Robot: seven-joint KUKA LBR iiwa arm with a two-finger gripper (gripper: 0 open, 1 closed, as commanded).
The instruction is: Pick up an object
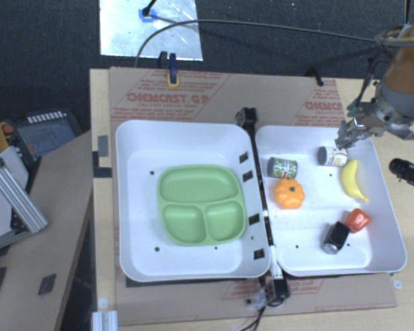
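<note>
Green plastic, a three-compartment tray point(199, 214), lies flat in the middle of the left bin point(134, 143), which carries nothing else; it sits well apart from the arm's reach and seems to be no present candidate for picking. Across the central divider, the right bin point(386, 250) carries all the small items, spread with gaps between most of them, which in my judgement leaves room for fingers to come down on either side of a target. Nearest the divider a small can with a green label point(283, 167) lies on its side, and an orange pumpkin-shaped toy point(288, 194) sits just beside it toward the front. Further right, a small grey-and-white cylinder point(330, 156) lies on its side near the back wall, with a yellow banana point(353, 180) just beside it. Toward the front edge a black block point(336, 236) lies touching a red-orange piece point(357, 219). The gripper point(348, 138) hangs at the back right of this bin, directly above and close to the grey-and-white cylinder, which I judge to be the intended object. Whether the fingertips are apart or together cannot be told at this resolution, and nothing is seen between them. Finding: the pick is not yet made; the cylinder rests on the bin floor.
</note>
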